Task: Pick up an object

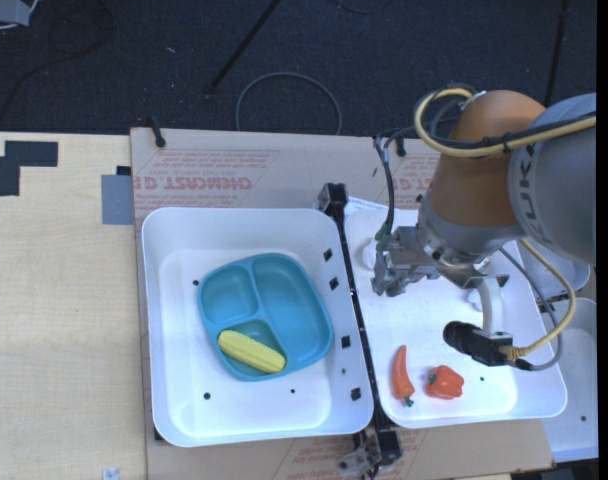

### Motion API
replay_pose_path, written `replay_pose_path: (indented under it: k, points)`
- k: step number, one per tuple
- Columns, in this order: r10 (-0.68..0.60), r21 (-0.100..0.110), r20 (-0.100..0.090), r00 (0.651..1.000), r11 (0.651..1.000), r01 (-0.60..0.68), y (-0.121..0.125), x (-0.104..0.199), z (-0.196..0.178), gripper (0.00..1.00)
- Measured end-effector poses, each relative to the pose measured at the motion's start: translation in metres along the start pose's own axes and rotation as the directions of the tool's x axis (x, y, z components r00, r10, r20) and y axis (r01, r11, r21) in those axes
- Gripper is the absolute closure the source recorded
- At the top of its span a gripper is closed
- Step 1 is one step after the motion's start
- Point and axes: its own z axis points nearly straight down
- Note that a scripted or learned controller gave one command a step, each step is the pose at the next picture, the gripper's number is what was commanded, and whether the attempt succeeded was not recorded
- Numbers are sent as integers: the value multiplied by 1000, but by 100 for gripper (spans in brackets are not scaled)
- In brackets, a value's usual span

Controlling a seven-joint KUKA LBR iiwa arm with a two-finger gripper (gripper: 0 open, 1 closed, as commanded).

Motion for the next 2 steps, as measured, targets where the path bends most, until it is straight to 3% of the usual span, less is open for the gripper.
replay_pose_path:
  k: [2]
  points:
    - [1, -3, 1, 1000, 1000, -1, 35, 81, 6, 100]
